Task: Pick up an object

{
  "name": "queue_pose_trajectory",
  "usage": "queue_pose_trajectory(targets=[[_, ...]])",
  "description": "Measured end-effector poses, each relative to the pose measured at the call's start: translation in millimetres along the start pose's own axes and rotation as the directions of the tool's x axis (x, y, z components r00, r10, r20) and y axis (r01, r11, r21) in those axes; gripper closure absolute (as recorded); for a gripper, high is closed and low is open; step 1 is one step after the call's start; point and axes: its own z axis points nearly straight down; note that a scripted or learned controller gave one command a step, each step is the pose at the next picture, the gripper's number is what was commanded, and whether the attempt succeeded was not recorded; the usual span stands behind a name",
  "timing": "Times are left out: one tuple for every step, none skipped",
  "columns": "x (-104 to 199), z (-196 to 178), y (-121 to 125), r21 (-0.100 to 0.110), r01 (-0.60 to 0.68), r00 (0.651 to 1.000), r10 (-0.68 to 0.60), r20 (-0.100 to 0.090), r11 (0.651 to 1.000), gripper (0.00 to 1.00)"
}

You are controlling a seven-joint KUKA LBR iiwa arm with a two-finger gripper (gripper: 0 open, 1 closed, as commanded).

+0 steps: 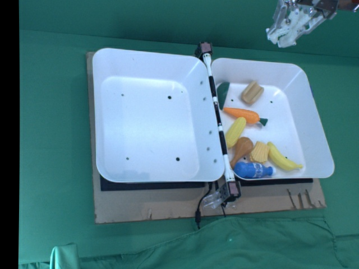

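Blue bottle (253, 170) in right bin (305, 80), jaws raised

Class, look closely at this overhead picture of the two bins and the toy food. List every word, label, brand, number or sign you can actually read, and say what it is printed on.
There is no readable text.
The blue bottle has a paler band round its middle that may be a label, too small and blurred to read.
The gripper, the right bin and the left bin bear no legible marks.

The carrot (242, 115), corn (235, 131) and banana (283, 157) lie in the right bin (305, 88).
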Motion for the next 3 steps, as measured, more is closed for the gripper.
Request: queue_pose_trajectory(targets=[[-67.0, 139.5, -1.6, 0.021, -0.013, 1.000, 0.013, 0.003, 1.000, 1.00], [-207.2, 109.8, 19.5, -0.001, -0.021, 1.000, 0.021, 0.009, 1.000, 1.00], [-164.2, 67.0, 88.5, -0.004, -0.002, 1.000, 0.002, 0.005, 1.000, 1.00]])
